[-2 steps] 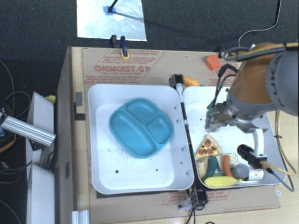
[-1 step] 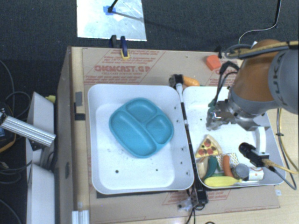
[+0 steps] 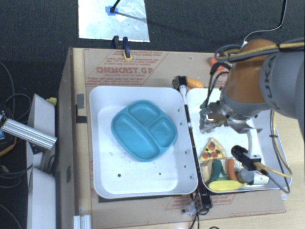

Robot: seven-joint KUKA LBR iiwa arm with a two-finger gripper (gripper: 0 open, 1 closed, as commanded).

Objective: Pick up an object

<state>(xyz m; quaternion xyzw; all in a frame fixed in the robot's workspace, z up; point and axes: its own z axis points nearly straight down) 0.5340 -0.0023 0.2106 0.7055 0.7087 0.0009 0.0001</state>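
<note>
At the near edge of the right bin (image 3: 196, 98) lies a yellow banana-like piece (image 3: 224, 185), stretched along the rim. Just beyond it, touching or nearly so, sit a green piece (image 3: 217, 170) and an orange-red sausage-shaped piece (image 3: 231, 167) side by side. A toy pizza slice (image 3: 212, 150) lies past them towards the bin's left wall, its tip pointing to the far side. These crowded pieces in the near left part of the right bin are the things on offer for picking. The tool (image 3: 208, 120) hangs over the middle of that bin, just beyond the pizza slice and close to the wall shared with the left bin (image 3: 102, 175); whether it is apart or together cannot be told. In the left bin, a blue divided plate (image 3: 144, 129) rests near the centre. Farther off, a small orange thing (image 3: 195, 83) sits by the right bin's far left corner. A blue clamp (image 3: 126, 44) grips the bench's far edge.
</note>
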